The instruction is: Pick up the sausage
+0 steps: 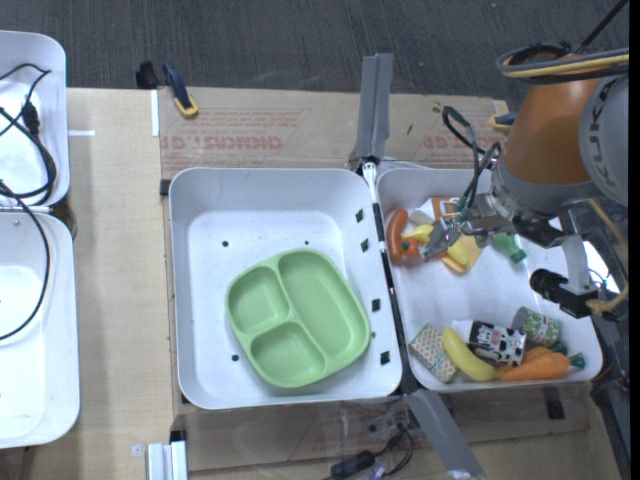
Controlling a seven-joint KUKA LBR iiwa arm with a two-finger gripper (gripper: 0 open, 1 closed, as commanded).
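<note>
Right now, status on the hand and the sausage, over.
Hand low in right bin, far-left corner. Sausage just beside it, not gripped. Yellow toy food crowding the spot.

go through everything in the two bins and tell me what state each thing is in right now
sausage: lying at the right bin's left wall, not held
gripper: low in the right bin, beside the sausage
green plate: flat in the left bin, nothing in its compartments
banana: lying at the right bin's front
carrot: lying on its side in the front right corner
</note>
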